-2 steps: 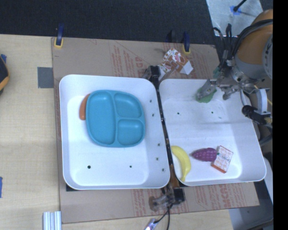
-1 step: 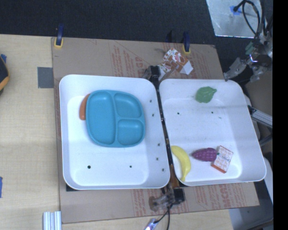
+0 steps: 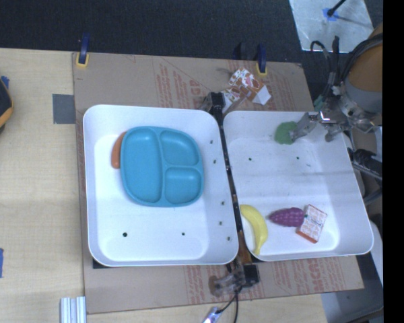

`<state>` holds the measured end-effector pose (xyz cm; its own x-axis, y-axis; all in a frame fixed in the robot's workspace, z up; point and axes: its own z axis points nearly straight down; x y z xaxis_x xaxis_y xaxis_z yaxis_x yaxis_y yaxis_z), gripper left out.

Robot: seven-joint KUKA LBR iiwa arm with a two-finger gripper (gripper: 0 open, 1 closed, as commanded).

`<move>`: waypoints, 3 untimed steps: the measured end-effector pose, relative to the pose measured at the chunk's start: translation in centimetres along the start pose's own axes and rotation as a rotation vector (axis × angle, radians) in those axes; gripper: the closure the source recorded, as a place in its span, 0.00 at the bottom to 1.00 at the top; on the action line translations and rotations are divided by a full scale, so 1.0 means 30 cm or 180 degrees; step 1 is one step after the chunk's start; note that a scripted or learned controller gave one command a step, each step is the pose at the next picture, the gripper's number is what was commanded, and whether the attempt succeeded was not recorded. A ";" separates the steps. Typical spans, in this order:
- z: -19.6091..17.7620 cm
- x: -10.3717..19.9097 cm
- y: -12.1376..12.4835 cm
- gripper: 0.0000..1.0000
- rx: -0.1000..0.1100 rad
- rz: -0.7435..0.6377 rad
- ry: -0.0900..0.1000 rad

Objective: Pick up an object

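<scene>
Judging from the pincer [image 3: 301, 130] touching the green object [image 3: 283, 133] near the right bin's [image 3: 337, 200] far wall, its grip cannot be told, and the object could be nudged away.

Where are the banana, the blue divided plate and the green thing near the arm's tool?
banana [image 3: 255, 225]: camera view, middle of its yellow curve.
blue divided plate [image 3: 162, 166]: camera view, on the ridge between its compartments.
green thing [image 3: 284, 133]: camera view, its centre, in the right bin's far part.

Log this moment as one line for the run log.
hand at green object, right bin | grasp unconfirmed | banana, purple fruit, small carton untouched
</scene>
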<state>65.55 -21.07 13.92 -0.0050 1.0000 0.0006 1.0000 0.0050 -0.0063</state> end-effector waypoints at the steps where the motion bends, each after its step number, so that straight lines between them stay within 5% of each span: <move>1: -0.325 0.146 0.004 0.00 -0.0020 0.0000 -0.0002; 2: -0.576 0.015 -0.001 0.00 -0.0017 0.0006 -0.0003; 3: 0.107 0.077 -0.188 0.00 -0.0003 -0.0001 -0.0002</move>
<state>59.87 -18.80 10.74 -0.0052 1.0000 -0.0001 1.0000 0.0052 -0.0055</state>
